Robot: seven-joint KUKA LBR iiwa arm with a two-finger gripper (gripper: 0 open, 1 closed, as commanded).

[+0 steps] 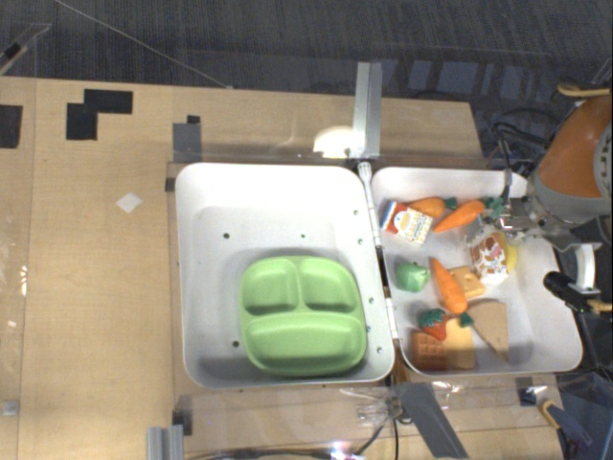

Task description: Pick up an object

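The right bin [556, 353] holds several toy foods. A carrot [458, 216] lies near its back, beside a small juice carton [410, 222]. A white and red snack bag [488, 255] sits in the middle right, with a second carrot [447, 286] and a green pepper [412, 277] to its left. A tan wedge [491, 324], a strawberry [433, 321] and a brown waffle [436, 351] lie at the front. My gripper [512, 222] hangs over the bin's back right, just above the snack bag and next to the first carrot's leafy end. I see nothing clearly between its parts.
The left bin [206, 218] holds a green divided plate [302, 314]. A metal post [368, 113] stands behind the wall between the bins. My arm with its orange band [575, 147] comes in over the right bin's right rim.
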